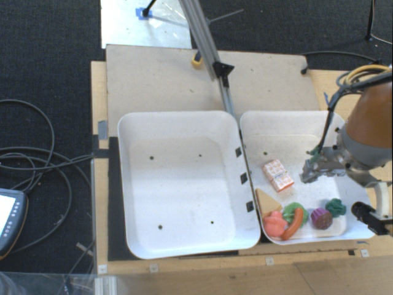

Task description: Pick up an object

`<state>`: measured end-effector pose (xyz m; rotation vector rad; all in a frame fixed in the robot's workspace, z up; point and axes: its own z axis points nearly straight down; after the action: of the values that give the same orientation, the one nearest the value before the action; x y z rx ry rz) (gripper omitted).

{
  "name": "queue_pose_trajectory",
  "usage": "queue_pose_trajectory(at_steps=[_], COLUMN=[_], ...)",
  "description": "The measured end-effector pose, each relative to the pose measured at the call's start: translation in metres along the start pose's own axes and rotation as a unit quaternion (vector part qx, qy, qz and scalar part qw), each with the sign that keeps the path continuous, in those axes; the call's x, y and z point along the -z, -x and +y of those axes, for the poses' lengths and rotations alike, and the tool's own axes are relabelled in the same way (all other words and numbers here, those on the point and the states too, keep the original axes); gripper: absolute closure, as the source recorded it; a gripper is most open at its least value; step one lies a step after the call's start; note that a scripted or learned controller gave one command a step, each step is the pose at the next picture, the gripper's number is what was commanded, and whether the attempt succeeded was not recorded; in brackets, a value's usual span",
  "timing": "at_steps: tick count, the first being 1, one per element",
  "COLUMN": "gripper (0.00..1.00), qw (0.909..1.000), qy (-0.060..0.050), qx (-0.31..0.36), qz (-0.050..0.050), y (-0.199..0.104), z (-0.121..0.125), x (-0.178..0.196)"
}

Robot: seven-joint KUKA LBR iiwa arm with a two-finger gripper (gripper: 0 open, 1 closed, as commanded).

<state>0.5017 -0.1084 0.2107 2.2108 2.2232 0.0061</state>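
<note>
A dark carpet floor lies around the flat tan wooden bench (184, 78). On it sit two shallow white plastic bins. The left white bin (178, 183) has small dark dots on its floor. The right white bin (288, 128) holds toy food: a small orange and white box (278, 174), a tan wedge (266, 200), a pink lump (275, 224), an orange carrot (293, 222), a purple ball (321, 217) and a dark green bumpy piece (335, 207). The grey metal gripper (312, 171) hangs just beside the box; I cannot tell how its jaws stand.

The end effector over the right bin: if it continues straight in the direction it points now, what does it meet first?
The end effector points toward the image left, and probably downward. The small orange-and-white box lies first in that line. Depth is unclear, so it may meet the right bin floor before the box.
</note>
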Motion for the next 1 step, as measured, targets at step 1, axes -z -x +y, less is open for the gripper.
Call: queue_pose_trajectory(at_steps=[1], gripper=[1.0], qw=[1.0], qy=[0.001], qx=[0.001], qz=[0.0], y=[-0.0052], z=[0.0073], x=[0.0614])
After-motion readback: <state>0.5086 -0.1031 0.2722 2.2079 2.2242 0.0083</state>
